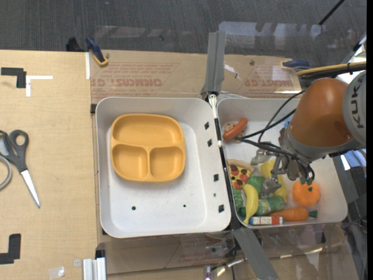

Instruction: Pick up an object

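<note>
Tool (278, 177), finger state not discernible, above the right bin's (335, 212) toy food; light, rigid, slippery banana (251, 198) is best gripped mid-body.

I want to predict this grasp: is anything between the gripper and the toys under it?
Nothing visible. The gripper hangs right over the crowded pile in the right bin, with the banana and orange close beside it. Its own body hides what lies directly beneath.

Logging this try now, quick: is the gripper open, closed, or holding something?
Gripper: low in the right bin over the toy food, next to the banana; open or closed cannot be told, and nothing is seen held.
</note>
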